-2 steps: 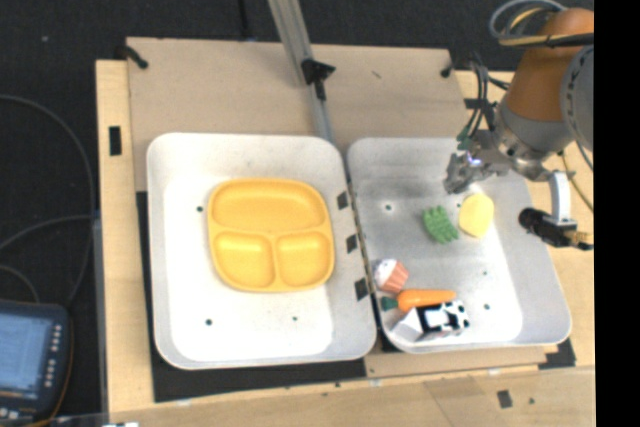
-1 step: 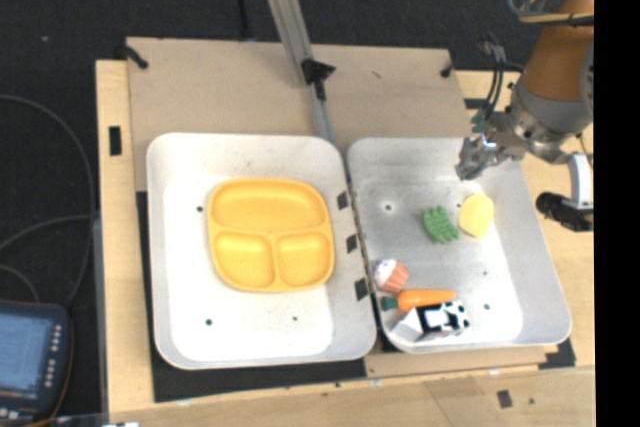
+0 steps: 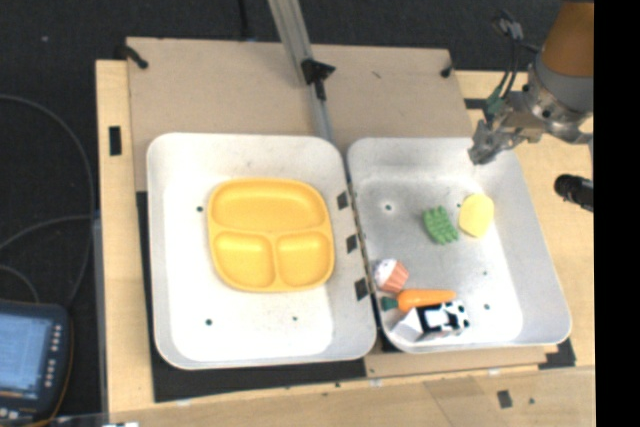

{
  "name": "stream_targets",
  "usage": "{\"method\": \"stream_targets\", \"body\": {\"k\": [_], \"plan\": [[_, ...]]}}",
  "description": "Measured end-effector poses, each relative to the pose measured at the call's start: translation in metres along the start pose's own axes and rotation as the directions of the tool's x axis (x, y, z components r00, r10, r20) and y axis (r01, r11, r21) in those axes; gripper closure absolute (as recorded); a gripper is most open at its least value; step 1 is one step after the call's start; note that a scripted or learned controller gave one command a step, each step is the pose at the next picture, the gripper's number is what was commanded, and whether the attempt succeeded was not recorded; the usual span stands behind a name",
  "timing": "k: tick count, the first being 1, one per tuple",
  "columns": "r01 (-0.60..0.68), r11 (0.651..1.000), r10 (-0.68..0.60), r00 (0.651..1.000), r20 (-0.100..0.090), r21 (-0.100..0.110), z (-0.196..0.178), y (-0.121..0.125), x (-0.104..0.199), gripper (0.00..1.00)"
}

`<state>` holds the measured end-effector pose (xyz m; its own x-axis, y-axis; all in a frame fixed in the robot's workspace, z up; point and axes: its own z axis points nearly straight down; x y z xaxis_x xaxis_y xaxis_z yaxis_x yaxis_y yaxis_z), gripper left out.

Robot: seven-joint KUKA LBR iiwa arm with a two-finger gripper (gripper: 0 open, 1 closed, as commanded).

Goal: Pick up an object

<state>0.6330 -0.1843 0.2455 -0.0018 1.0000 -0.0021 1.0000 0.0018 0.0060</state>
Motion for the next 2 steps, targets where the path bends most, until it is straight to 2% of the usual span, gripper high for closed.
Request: {"method": "stream_targets", "body": {"k": [1, 2], "plan": [[0.003, 1.000, -0.003, 1.000, -0.002, 0.005, 0.001, -0.012, 0.042, 1.00], [0.005, 1.000, -0.005, 1.000, -0.004, 0.004, -0.004, -0.015, 0.104, 1.00]]}}
